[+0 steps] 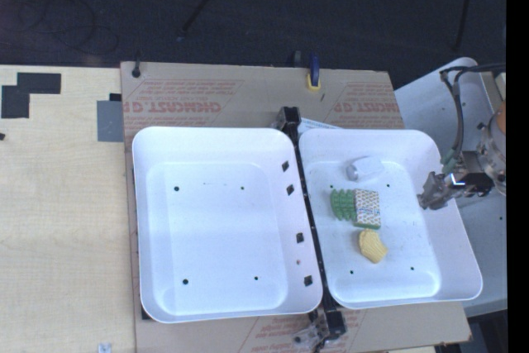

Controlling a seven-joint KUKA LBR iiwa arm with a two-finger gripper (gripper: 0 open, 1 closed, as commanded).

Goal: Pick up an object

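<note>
The right bin [446, 260] holds three things. A pale grey-white object [362, 169] lies toward the back. A green ridged piece with a speckled patterned block on its right side [357, 207] sits mid-bin. A small yellow object [372, 245] lies in front of it. My gripper [431, 193] hangs at the bin's right rim, well to the right of all three and touching none of them. Nothing shows between its fingers.
The left bin [149, 219] stands beside the right one, with black clips [299, 237] along the shared edge. Both rest on a brown cardboard sheet [248, 99]. A cable [455, 107] loops above the wrist at the far right.
</note>
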